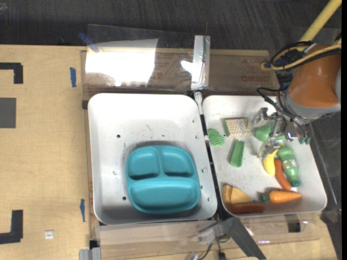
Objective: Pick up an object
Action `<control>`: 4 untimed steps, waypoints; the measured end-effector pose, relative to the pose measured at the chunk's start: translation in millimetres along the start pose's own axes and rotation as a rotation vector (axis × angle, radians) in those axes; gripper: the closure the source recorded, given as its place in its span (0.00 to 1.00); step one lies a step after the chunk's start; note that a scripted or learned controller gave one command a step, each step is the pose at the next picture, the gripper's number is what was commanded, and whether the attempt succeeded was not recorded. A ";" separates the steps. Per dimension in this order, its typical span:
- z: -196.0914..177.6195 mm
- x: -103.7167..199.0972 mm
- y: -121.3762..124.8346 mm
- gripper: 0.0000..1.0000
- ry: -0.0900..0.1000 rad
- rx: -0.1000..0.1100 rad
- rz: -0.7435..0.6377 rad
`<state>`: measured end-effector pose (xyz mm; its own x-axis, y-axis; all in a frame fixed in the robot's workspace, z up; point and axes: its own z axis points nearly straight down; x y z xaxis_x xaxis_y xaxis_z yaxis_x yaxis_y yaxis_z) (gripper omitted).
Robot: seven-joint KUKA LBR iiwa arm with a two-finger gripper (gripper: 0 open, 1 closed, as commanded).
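My gripper (271, 130) hangs low over the upper right part of the right bin (320, 191), below the orange wrist band. A light green piece (261, 134) lies right against it, partly covered by the metal parts. Just below are a yellow piece (269, 164), a green bottle-shaped toy (289, 166) and an orange-red stick (280, 175). Left of the gripper lie a beige waffle-like square (236, 126), a green cylinder (236, 153) and a ridged green piece (216, 138). A carrot (283, 196) and an orange wedge (237, 195) lie near the front wall.
The left bin (108, 118) holds a teal divided plate (161, 179) in its front half. A clear plastic sheet and taped bracket (200, 61) stand behind the bins. Cardboard bench surface (38, 145) stretches to the left.
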<state>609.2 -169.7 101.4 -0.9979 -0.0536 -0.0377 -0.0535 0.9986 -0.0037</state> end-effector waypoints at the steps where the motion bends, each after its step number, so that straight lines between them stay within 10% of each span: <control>1: -1.1 25.6 -5.7 0.00 -0.005 0.004 0.045; 3: 14.1 -27.3 -54.5 0.00 0.026 -0.001 0.014; 4: 13.1 21.3 -51.0 0.00 0.031 0.000 0.208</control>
<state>591.2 -221.7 87.7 -0.9880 0.1541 -0.0069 0.1541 0.9881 0.0008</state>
